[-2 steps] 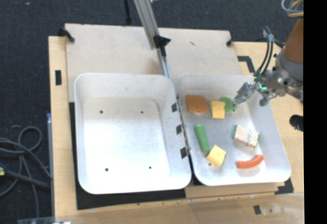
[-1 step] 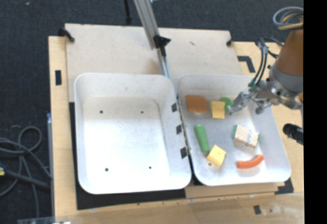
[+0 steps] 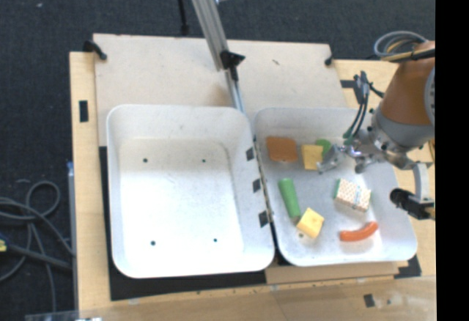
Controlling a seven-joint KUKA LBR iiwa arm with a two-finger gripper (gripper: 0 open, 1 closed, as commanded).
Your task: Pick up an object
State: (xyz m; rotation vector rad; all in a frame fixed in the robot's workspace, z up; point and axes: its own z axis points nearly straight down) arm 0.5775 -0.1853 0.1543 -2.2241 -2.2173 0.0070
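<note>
The likeliest target is the small yellow block point(image 3: 313, 157) in the right bin point(image 3: 399, 250), since the tool point(image 3: 338, 156) hangs just beside it, on the side away from the left bin point(image 3: 124, 187). A small green piece point(image 3: 324, 145) sits touching or nearly touching that block on its far side, and a brown block point(image 3: 281, 149) lies near it, toward the left bin. Nearer the camera than the yellow block lie a green cylinder point(image 3: 290, 197), a yellow wedge point(image 3: 310, 223), a patterned cube point(image 3: 353, 195) and an orange sausage shape point(image 3: 358, 232), each apart from the others.

Whether the tool is spread or closed I cannot tell; it is small and blurred against the bin floor, and nothing can be seen gripped in it.

To do this step well, I judge the tool should centre over the yellow block rather than its edge, so the fingers straddle it without catching the green piece. Descending straight down to the bin floor before closing would help, as the block is low and could slide aside. If the crowding proves awkward, the patterned cube stands freer and may be the easier pick.

The arm point(image 3: 407, 103) reaches in over the right bin's outer edge, above the worktop point(image 3: 176, 63).
</note>
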